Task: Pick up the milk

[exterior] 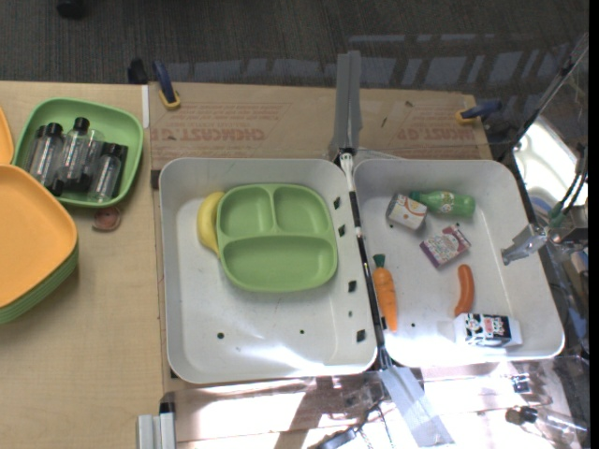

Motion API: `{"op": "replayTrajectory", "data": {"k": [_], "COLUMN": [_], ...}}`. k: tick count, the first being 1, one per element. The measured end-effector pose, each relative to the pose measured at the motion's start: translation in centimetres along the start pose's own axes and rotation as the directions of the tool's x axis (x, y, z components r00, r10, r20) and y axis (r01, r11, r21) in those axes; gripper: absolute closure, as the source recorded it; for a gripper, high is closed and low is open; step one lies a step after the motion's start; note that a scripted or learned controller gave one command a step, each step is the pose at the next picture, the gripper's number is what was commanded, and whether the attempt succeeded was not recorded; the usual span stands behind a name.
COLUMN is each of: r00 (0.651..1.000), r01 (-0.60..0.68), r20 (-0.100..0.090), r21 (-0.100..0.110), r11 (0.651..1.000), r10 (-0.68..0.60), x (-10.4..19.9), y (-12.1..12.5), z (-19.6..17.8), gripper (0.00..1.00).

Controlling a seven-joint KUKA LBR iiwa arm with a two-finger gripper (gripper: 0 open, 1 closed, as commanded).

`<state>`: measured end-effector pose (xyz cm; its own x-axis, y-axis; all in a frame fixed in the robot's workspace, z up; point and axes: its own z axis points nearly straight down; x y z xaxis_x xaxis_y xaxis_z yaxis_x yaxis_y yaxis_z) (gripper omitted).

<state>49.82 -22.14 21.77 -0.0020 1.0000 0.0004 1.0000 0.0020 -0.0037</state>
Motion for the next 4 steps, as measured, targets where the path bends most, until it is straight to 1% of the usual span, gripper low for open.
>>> {"op": "replayTrajectory", "data": {"k": [1, 2, 3, 4], "r00": [0.992, 0.992, 0.871, 0.985], "r01": [0.126, 0.122, 0.491, 0.172], "r20": [0.001, 0.001, 0.004, 0.001], "r21": [-0.003, -0.003, -0.004, -0.002], "r11": [0.992, 0.992, 0.871, 0.985], "r10": [-0.126, -0.122, -0.491, -0.172], "x": [2.0, 1.9, 6.5, 9.0], "y": [3.4, 3.3, 9.8, 7.4], "z": [12.6, 11.8, 12.6, 12.6], "gripper": [0.00, 1.00, 1.00, 1.00]}}
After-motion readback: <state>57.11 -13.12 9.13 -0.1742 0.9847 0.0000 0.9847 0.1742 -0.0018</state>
